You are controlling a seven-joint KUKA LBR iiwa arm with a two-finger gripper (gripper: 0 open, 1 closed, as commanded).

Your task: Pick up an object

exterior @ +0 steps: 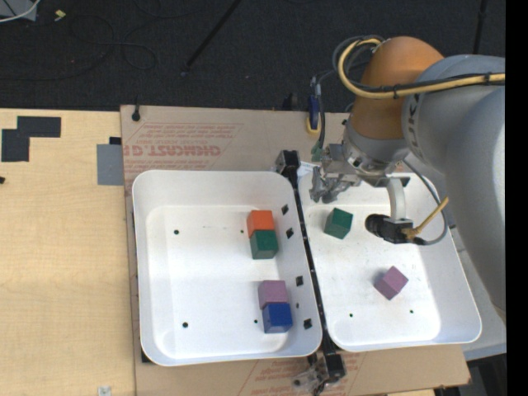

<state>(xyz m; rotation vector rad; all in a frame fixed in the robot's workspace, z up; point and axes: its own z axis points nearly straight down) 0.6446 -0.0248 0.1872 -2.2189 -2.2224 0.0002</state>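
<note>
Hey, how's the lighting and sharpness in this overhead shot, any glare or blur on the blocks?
Camera view: even, soft light; the white bins are bright but not blown out; blocks like the orange block look slightly soft, with faint shadows; the tool is dim and hard to resolve.

- A pale wooden bench (62, 254) fills the left side and runs from the near edge up to the dark floor.
- Black patches (29, 134) and a grey rectangle (108, 162) lie on the bench's far left part.
- A brown cardboard sheet (210, 143) with reversed red print lies on the bench, right of the patches.
- The far floor (165, 40) is dark carpet, crossed by thin black cables (216, 25).
- A white cable (21, 5) lies at the far left corner.
- Light is even, with soft shadows.
</note>
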